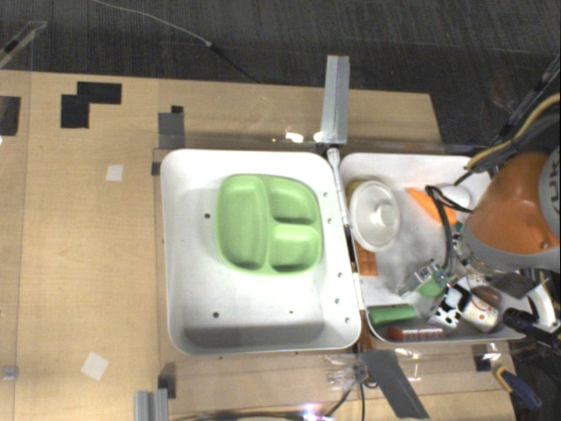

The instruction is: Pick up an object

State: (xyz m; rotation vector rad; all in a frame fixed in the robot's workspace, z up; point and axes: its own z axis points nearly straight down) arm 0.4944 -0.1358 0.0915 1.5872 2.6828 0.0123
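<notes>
My gripper (427, 282) hangs low over the right bin (399, 167), below the grey wrist and orange band of the arm (507, 207). It sits just above a green bar-shaped object (392, 314) and a dark red pen-like object (417, 331) that lie along the bin's front wall. A white bowl (376, 214) rests in the bin's back left part. An orange object (428, 203) lies behind the gripper, partly hidden by a black cable. The arm covers the right side of this bin.
The left bin (188, 314) holds a green divided plate (267, 223) near its middle. A small brown item (366, 262) lies by the wall between the bins. A metal post (335, 99) stands behind the bins.
</notes>
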